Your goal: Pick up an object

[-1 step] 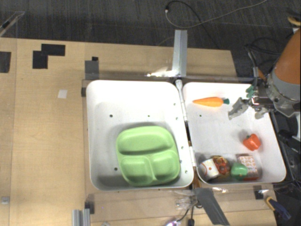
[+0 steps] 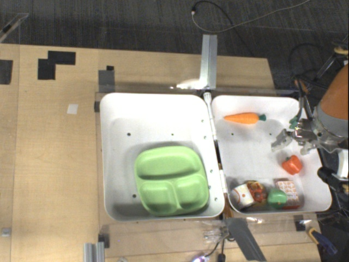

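Below, pale wooden bench [image 2: 49, 162], dark carpet [image 2: 109, 10] behind, gripper [image 2: 289, 137] fingers' state unclear

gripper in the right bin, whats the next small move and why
Probably a short shift toward the orange block, then down. The gripper sits over bare floor of the right bin, with the block just beside it toward the bin's near wall. The carrot lies farther off, near the far wall.
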Tool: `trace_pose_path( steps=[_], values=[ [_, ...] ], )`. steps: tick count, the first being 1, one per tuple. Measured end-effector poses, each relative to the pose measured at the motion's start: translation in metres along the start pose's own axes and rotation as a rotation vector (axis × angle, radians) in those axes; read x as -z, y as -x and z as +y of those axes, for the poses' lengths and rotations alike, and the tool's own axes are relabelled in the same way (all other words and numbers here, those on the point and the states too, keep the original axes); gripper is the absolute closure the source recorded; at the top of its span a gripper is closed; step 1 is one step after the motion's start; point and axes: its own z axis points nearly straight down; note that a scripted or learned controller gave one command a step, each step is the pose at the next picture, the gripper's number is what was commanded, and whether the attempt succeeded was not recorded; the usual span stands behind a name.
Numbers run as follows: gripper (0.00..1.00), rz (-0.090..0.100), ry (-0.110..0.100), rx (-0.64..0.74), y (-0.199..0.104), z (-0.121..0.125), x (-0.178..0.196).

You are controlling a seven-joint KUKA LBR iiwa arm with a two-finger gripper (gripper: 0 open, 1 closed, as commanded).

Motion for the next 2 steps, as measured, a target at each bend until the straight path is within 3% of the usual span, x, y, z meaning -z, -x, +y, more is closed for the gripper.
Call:
trace_pose_path(
  steps=[1,2],
  values=[
    [0.00,-0.004,0.015,-0.021,0.017,-0.015,-0.073],
    [0.00,-0.002,0.016,-0.023,-0.004,-0.041,-0.073]
  ],
)
